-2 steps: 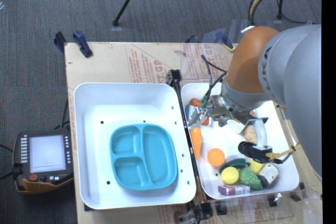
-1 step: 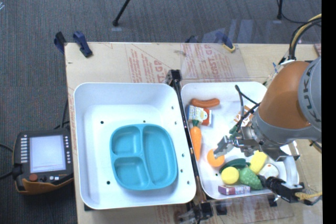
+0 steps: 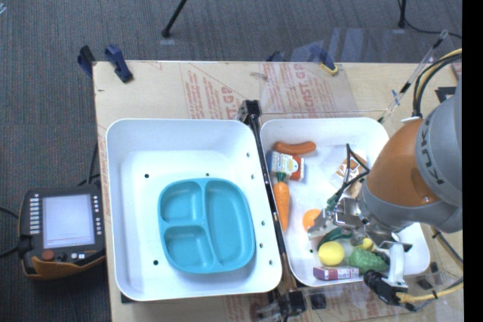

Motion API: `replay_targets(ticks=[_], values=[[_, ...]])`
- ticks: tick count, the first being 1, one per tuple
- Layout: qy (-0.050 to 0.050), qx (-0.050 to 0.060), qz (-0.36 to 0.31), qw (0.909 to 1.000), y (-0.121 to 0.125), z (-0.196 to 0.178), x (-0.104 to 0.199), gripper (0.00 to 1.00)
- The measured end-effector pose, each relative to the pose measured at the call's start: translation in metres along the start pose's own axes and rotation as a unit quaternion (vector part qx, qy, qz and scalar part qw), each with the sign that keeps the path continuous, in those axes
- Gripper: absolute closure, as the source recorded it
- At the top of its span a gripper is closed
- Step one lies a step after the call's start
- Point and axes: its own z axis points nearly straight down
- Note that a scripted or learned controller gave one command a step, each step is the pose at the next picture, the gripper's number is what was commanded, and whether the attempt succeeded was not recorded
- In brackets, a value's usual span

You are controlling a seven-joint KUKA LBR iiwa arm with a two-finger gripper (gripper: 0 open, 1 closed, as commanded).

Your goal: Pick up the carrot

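Carrot (image 3: 281, 201) lies in the right bin (image 3: 377, 128), hard against its left wall, with its long axis running near to far and the narrow tip pointing toward the near edge. Nearest in that bin sit a small red and white box (image 3: 336, 274), a green vegetable (image 3: 367, 260) and a yellow lemon (image 3: 330, 253); just beyond them is an orange fruit (image 3: 312, 219). The gripper (image 3: 341, 212) hangs above this cluster, so the carrot lies to its left, apart, at much the same depth. Whether the claw is released or clenched cannot be told. Farther back stand a small carton (image 3: 287, 164) and a sausage (image 3: 295, 148). In the left bin (image 3: 181, 130) rests a blue divided plate (image 3: 205, 226).
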Motion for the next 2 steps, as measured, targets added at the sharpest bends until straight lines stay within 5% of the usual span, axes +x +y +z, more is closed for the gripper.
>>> replay_targets(ticks=[1, 2], values=[[0.001, -0.003, 0.175, 0.9845, 0.0622, 0.0159, 0.0188, 0.00], [0.000, 0.000, 0.173, 0.9850, 0.0612, 0.0066, 0.0202, 1.00]])
